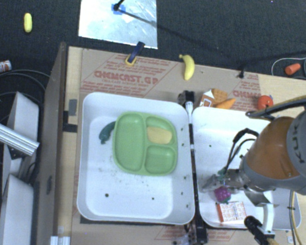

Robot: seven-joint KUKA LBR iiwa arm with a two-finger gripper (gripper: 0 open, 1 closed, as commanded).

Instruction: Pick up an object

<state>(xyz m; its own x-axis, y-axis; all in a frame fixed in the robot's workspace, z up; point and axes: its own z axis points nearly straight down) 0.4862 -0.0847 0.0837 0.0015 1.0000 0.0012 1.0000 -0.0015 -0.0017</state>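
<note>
At the lower right of the frame, the gripper [218, 181] hovers over the right bin [209, 152], just above a purple object [222, 194] beside a red-and-white packet [232, 212]; its state I cannot tell.

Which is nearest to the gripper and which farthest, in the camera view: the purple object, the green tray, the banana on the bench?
From the gripper, in the right bin:
1. Purple object, right bin, just below the gripper.
2. Green tray, left bin, across the divider.
3. Banana, on the bench beyond the bins.
</note>
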